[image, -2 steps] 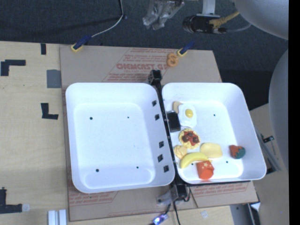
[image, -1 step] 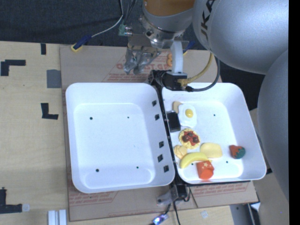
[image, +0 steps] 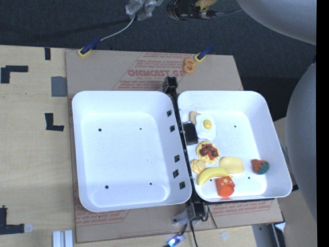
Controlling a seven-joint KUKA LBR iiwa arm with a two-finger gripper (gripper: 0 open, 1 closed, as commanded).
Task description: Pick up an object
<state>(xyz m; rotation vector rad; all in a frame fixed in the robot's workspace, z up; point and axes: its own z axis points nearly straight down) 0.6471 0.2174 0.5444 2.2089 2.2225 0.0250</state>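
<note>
Banana (image: 212, 175) near right bin's (image: 257, 103) front edge among crowding toys; tool state indiscernible.

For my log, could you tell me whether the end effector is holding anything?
It cannot be told; the toy foods, like the banana, lie in the right bin.

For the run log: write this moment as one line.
stage: before pick | gripper: above bench, away from bins | right white bin: yellow toy banana, fried egg, red block | held: nothing seen
</note>
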